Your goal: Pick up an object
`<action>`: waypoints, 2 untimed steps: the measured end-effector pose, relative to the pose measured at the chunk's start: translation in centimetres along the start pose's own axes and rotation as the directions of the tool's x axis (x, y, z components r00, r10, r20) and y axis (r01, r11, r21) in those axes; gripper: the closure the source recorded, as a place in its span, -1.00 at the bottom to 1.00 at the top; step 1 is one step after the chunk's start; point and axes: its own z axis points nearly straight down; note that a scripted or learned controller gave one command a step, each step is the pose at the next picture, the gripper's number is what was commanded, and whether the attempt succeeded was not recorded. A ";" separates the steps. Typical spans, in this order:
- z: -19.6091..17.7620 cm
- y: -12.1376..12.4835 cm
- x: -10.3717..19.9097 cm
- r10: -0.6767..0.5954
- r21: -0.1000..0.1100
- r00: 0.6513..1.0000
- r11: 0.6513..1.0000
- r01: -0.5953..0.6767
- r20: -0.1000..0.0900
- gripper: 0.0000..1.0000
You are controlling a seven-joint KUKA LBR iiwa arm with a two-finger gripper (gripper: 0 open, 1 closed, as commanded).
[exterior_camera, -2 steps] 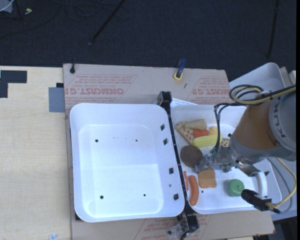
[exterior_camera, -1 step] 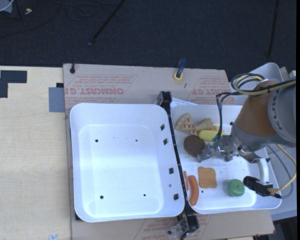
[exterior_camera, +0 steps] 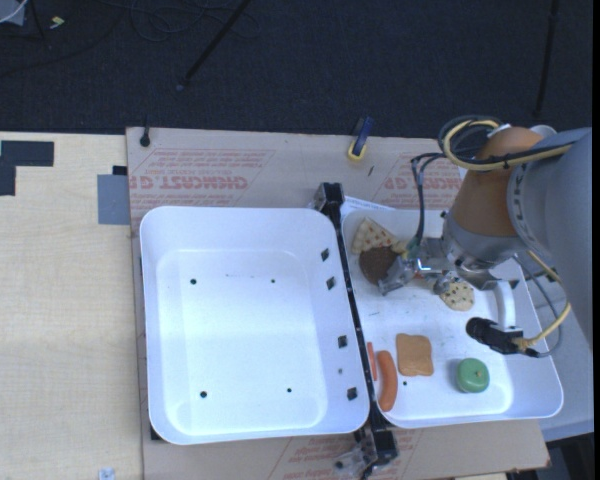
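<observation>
**Gripper low in right bin**

The arm reaches in from 3 o'clock. The right bin holds the objects. Gripper, finger state unreadable, sits beside the brown cookie at 11 o'clock. Toast, sausage and green piece lie toward 6.

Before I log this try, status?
Gripper low in right bin, beside brown piece. Nothing seen held. Cookie, wedge close by.

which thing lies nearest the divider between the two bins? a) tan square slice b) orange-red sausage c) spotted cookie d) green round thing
b: the orange-red sausage lies right along the divider, while the tan square slice, spotted cookie and green round thing all sit farther right in the right bin.
</observation>
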 end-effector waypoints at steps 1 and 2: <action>0.1 3.5 0.5 0.003 0.002 1.000 1.000 -0.003 0.000 -1.00; -1.1 3.4 0.4 0.000 0.010 1.000 1.000 0.000 -0.001 1.00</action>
